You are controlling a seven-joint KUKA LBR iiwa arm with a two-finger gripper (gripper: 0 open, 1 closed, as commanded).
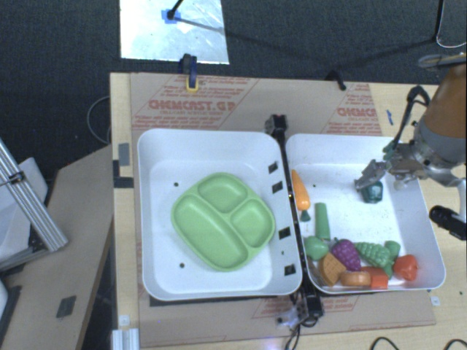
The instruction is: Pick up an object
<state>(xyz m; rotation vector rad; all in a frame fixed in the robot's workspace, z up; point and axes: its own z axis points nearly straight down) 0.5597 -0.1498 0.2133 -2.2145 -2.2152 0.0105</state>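
- Presently the gripper [373, 183] hangs over the upper middle of the right bin [343, 152], reaching in from the right.
- Its grey fingers [367, 173] point left and down; how far apart they stand cannot be told.
- A small dark teal object [373, 192] sits at the fingertips, touching or just under them; whether it is clamped between them cannot be told.
- An orange carrot [300, 189] lies along the right bin's left wall, well apart from the gripper.
- A green stick-shaped piece [322, 220] lies below the carrot.
- Toy foods are heaped along the right bin's near edge: a green round piece [316, 248], purple grapes [346, 254], a green bumpy piece [373, 254], a tan piece [333, 269], an orange-red piece [365, 277] and a red piece [406, 267].
- The left bin [168, 159] holds a green divided plate [222, 221], lying flat at its middle.
- Both bins rest on a cardboard sheet [219, 100] on the bench.
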